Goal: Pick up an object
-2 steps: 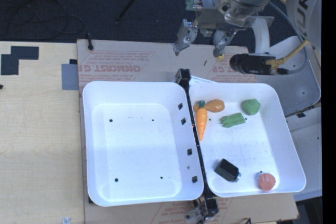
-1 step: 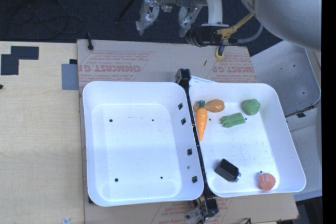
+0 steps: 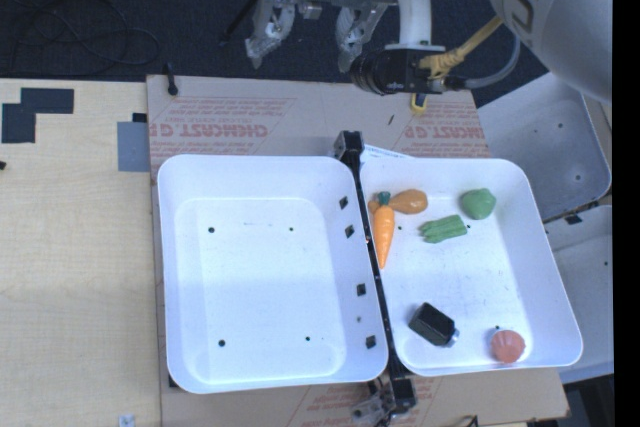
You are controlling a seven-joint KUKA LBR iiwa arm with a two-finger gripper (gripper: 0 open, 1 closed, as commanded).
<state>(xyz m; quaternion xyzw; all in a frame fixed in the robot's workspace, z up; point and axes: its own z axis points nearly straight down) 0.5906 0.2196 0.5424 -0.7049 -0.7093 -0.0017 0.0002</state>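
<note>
Six objects point(image 3: 383, 233) lie in right bin point(image 3: 540, 255); fingers point(image 3: 268, 33) spread, holding nothing.

I see a light wood bench point(image 3: 70, 245) with a printed cardboard sheet point(image 3: 300, 120) flat on it. Two white bins sit side by side on the cardboard: left bin point(image 3: 170, 215), right bin point(image 3: 545, 255), touching along a black centre divider point(image 3: 362, 245).

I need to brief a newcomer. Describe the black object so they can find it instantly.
Look at the right bin of the two white bins. Near its front edge lies a small black block, with a round pinkish ball to its right. It is the only dark, boxy thing there; the others are orange, green or pink.
</note>
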